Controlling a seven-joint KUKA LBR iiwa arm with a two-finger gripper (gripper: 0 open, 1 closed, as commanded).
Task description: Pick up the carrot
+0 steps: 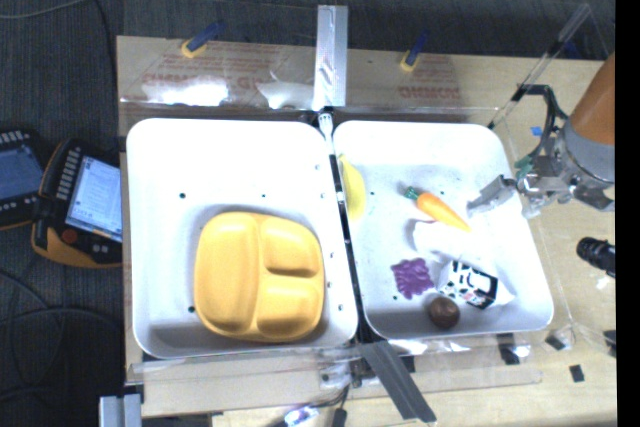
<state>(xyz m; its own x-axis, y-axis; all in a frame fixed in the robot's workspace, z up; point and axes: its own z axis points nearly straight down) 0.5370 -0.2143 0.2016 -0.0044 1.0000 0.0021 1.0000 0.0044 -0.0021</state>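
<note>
Your carrot (440, 207) is a short orange taper with a green tip, lying tilted in the right bin (520, 245), just left of your claw (492, 194). Claw's empty at the bin's right wall; its spread you can't tell.

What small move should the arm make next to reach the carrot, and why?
Probably a short move toward the view's left. The gripper hangs over the right bin's right side, and the carrot lies just to its left on the bin floor, apart from it, so it should be centred above before descending.
</note>
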